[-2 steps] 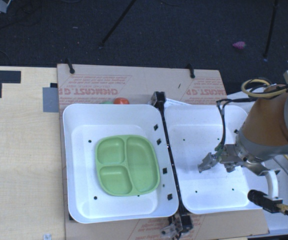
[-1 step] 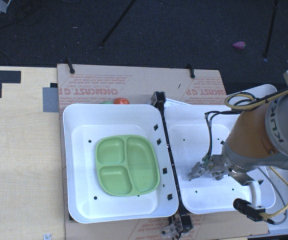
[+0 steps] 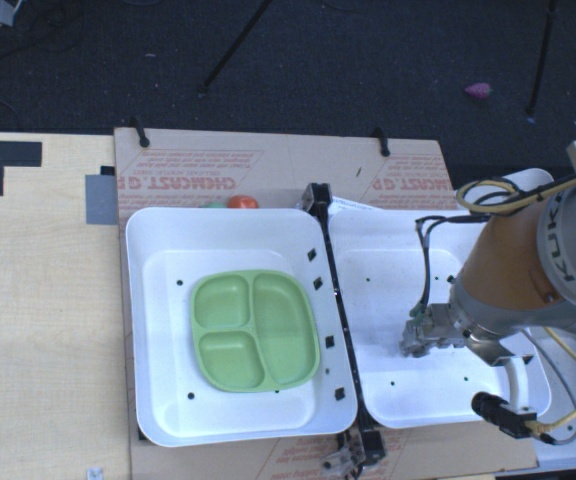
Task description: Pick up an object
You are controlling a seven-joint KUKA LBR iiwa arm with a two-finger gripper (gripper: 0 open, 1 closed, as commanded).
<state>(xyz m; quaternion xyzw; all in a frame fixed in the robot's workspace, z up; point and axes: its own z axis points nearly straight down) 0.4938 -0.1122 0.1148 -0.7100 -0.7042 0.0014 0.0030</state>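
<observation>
One green divided plate lies flat in the left bin, its long axis running front to back, well left of the hand, which hangs low over the right bin; its grip cannot be told.

A pale green divided plate lies in the white left bin, and the right bin is white as well. At twelve o'clock from the plate, an orange-red object, perhaps with green beside it, sits on brown cardboard printed with red lettering. The arm is grey with an orange band.
</observation>
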